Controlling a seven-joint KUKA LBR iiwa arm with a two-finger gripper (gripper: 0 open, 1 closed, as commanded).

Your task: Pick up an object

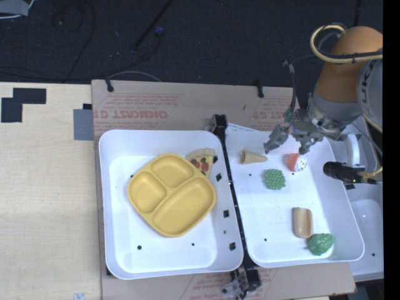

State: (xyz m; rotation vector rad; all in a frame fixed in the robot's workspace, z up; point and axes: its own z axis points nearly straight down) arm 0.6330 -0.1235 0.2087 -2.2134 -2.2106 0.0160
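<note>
Gripper [289, 145] over right bin [350, 230] at 12 o'clock, fingers spread, nothing between them. Red-white toy [296, 162] just below at 1 o'clock; cone [253, 157] at 11; green ball [274, 179] centre. Yellow tray [171, 194] in left bin [119, 242].

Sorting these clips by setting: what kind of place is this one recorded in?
Probably a robotics lab bench rather than a home or kitchen. Two white bins sit on taped cardboard, toy food such as a pizza slice lies inside, and loose cables trail behind the bench.
</note>
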